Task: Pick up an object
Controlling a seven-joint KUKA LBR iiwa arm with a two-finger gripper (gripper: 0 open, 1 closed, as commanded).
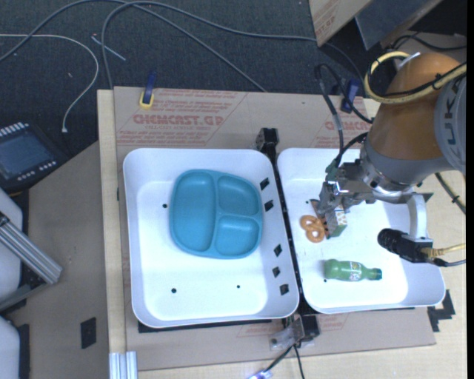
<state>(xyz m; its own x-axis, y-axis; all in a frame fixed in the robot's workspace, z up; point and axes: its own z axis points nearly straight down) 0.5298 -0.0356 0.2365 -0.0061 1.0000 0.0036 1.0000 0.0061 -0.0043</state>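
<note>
- At the near edge of the table (185, 340), at 6 o'clock, a black clamp (300, 326) sits where the two bins meet. The table top is pale brown board.
- At 8 o'clock, off the table, an aluminium rail (26, 252) slants across the pale floor.
- The right bin (426, 296) is white and shallow. A green bottle (352, 272) lies on its side at its 6 o'clock. The bottle's label is too small to read.
- A tan, pretzel-like ring (313, 227) lies at the bin's 9 o'clock, apart from the bottle.
- The gripper (335, 216) hangs just beside the ring, at the ring's 2 o'clock. I cannot tell whether its jaws are apart or together, nor whether they touch the ring.
- The left bin (148, 296) holds a blue plate (216, 213) with three compartments. It lies flat, slightly toward 12 o'clock from the bin's middle.
- Small black tags (278, 252) dot the left bin's 3 o'clock wall.
- Beyond the bins, red print on the board reads "CHEMCAST GP" (178, 118). The smaller lines under it are unreadable.
- A blue and yellow clip (148, 92) grips the table's far edge at 11 o'clock.
- A dark carpet (222, 37) lies beyond, crossed by pale cables (74, 44). A cardboard box (341, 18) stands at 1 o'clock and a small screen (22, 152) at 9 o'clock.
</note>
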